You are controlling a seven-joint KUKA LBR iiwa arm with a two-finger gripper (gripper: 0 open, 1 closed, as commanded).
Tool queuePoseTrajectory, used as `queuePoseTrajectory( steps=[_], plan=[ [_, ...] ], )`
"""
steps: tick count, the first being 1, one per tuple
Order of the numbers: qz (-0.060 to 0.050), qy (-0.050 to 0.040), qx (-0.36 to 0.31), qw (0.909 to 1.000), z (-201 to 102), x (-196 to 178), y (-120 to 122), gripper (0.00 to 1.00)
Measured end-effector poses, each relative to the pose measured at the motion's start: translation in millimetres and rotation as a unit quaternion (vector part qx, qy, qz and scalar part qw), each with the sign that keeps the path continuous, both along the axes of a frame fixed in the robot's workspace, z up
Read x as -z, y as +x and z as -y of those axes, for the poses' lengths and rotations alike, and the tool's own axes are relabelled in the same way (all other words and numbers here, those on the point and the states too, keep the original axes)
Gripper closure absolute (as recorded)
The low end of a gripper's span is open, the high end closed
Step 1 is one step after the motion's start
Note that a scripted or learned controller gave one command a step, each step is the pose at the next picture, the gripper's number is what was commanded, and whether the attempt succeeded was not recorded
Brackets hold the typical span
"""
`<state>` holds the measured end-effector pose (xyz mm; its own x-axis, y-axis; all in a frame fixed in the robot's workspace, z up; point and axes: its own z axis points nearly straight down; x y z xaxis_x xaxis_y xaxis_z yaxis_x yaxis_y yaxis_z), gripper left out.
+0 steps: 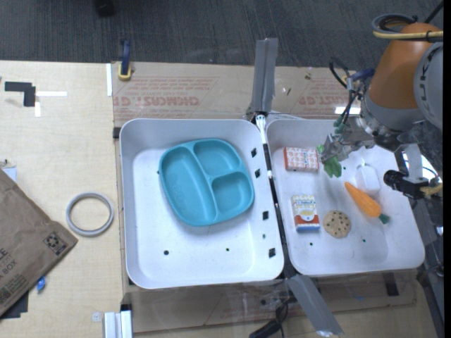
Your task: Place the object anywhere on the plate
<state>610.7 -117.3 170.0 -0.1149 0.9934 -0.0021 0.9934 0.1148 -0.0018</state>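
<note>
I see the gripper (pixel 331 157) low over the right bin (pixel 402 259) with a small green object (pixel 331 166) at its tip — whether it is clamped on it I cannot tell. Just to the gripper's left lies a pink-and-white box (pixel 301 159); below it, a small carton (pixel 305 213) and a cookie (pixel 337 224); to its lower right, a carrot (pixel 363 200). The blue plate (pixel 206 182) sits well left of the gripper, in the left bin (pixel 141 252).
</note>
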Motion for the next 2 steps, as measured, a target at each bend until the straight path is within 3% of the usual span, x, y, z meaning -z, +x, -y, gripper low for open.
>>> queuePoseTrajectory(
  steps=[1, 2],
  plan=[
    [0.001, 0.0007, -0.009, 1.0, -63, -51, -14, 1.0],
    [-0.001, 0.0007, -0.032, 0.9995, -121, -36, -18, 1.0]
  ],
)
